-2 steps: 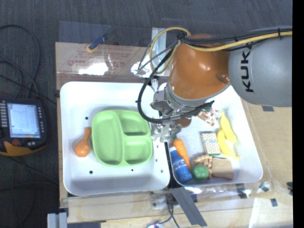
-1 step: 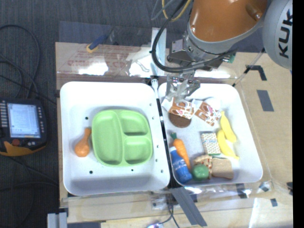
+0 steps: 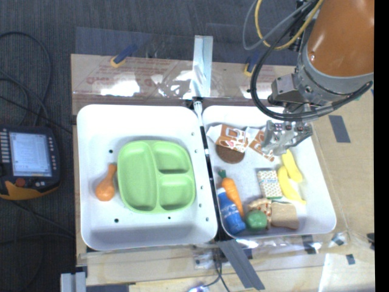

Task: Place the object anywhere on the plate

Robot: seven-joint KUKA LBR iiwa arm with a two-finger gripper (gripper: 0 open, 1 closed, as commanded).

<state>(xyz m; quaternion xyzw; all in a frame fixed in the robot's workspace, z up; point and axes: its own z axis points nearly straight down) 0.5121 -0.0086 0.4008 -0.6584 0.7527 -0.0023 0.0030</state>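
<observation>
Nearest the camera, the blue bottle [image 3: 230, 214] lies below my tool [image 3: 281, 140]. I cannot tell the tool's state. It hovers over the right bin [image 3: 322, 181]; the green plate [image 3: 157, 175] sits well to its left, across the divider.

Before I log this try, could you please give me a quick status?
Gripper over right bin, near bananas. Green plate in left bin, bare. Orange toy beside plate.

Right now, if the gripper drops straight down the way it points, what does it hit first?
Probably the orange-and-white packet at the right bin's back: the gripper hangs just over it, with the yellow banana close beside. Depth is hard to judge from this slanted view.
</observation>
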